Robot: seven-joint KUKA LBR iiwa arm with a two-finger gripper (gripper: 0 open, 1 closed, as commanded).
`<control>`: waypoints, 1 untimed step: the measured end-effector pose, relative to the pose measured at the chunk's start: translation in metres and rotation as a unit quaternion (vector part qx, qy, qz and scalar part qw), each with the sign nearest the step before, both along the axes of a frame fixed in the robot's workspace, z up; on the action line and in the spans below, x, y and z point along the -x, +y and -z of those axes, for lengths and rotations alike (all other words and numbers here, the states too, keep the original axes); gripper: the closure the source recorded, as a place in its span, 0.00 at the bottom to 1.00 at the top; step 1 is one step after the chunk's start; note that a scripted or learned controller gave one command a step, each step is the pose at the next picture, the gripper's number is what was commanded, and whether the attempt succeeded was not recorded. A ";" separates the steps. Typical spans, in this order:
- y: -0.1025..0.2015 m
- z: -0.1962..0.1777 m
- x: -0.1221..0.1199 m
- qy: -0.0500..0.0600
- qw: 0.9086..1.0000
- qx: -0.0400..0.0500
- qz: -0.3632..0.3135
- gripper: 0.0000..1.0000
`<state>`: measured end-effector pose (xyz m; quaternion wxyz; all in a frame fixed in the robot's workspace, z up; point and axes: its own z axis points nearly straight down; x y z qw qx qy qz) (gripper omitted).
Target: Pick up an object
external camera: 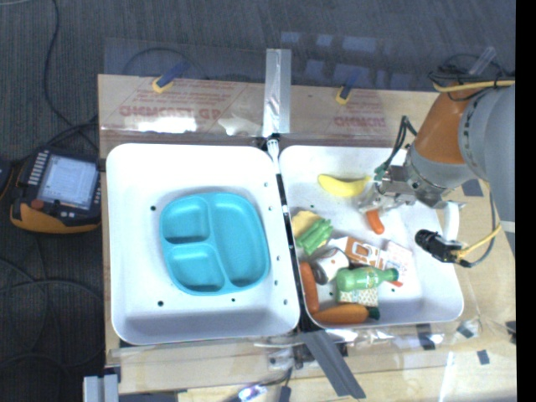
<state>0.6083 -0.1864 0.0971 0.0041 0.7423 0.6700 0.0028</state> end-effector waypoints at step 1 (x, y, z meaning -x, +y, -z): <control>0.001 -0.123 0.035 0.008 0.998 0.000 0.058 1.00</control>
